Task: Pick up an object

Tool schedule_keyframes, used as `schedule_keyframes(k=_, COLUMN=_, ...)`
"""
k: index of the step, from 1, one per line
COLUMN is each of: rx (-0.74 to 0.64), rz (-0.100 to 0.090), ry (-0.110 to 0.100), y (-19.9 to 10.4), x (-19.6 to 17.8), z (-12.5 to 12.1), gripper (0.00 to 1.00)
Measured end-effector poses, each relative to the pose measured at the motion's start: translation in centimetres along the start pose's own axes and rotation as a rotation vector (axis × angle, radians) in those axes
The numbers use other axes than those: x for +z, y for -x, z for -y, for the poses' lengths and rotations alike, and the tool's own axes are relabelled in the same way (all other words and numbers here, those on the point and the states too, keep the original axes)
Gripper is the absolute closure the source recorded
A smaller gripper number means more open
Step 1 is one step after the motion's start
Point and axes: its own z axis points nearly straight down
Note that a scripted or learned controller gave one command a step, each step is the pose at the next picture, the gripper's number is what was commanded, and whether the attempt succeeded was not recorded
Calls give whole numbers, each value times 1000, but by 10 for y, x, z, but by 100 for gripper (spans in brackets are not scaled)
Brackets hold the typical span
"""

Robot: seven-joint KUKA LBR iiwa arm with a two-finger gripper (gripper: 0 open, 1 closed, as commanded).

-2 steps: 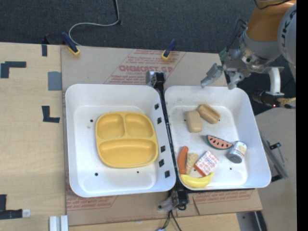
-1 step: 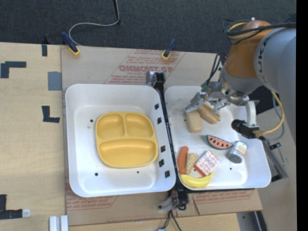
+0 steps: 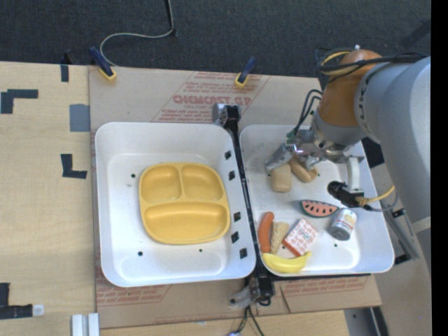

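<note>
A grey robot arm [image 3: 381, 110] reaches into the right bin [image 3: 371, 254], its gripper [image 3: 290, 158] low over two tan bread pieces [image 3: 281, 180]; whether its fingers are apart cannot be told. Nearby lie a watermelon slice [image 3: 320, 208], can [image 3: 342, 224], carrot [image 3: 266, 231] and banana [image 3: 285, 262]. The left bin [image 3: 115, 208] holds a yellow divided plate [image 3: 185, 203]

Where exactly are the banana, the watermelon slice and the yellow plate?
banana [image 3: 285, 262], camera view, middle of its curve
watermelon slice [image 3: 319, 207], camera view, red flesh
yellow plate [image 3: 183, 219], camera view, floor of its large compartment
</note>
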Motion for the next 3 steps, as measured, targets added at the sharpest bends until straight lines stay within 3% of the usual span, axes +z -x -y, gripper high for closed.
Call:
schedule_keyframes(k=1, rx=-1, rz=-1, ry=2, y=0, x=-12, z=-1, gripper=100)
schedule_keyframes(k=2, rx=-1, rz=-3, ry=-3, y=-38, x=-139, z=36, gripper=100)
schedule_keyframes(k=3, rx=-1, rz=-3, ry=-7, y=-38, x=-137, z=36, gripper=0)
